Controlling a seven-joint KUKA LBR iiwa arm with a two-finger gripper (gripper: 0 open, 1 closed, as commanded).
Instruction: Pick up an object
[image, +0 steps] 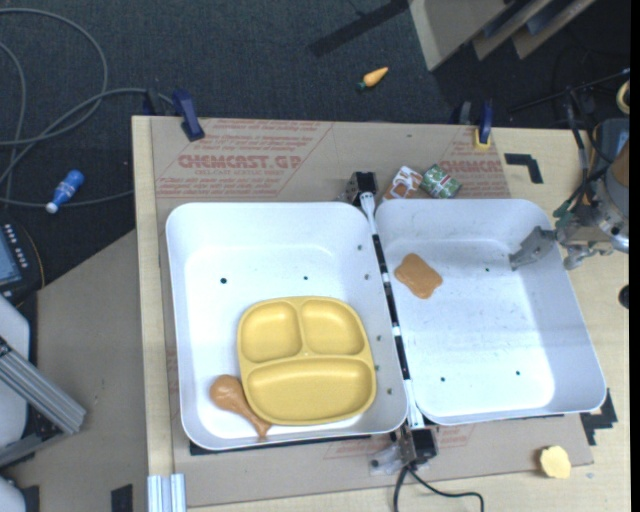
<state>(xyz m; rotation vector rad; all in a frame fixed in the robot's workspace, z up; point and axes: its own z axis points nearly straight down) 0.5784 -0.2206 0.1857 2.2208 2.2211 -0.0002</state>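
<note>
A tan, toast-like piece (417, 275) lies in the right bin (500, 390), near its left wall. The left bin (200, 260) holds a yellow divided plate (305, 358), with a brown toy drumstick (236, 397) tucked against the plate's lower left corner. My gripper (550, 254) hangs over the right bin's upper right edge, well to the right of the tan piece. Its fingers (528, 251) are spread open with nothing between them.
Small snack packets (425, 182) lie on the bench just behind the right bin. A yellow chunk (553, 461) sits on the bench at the lower right. Blue clamps (186, 112) grip the board's back edge.
</note>
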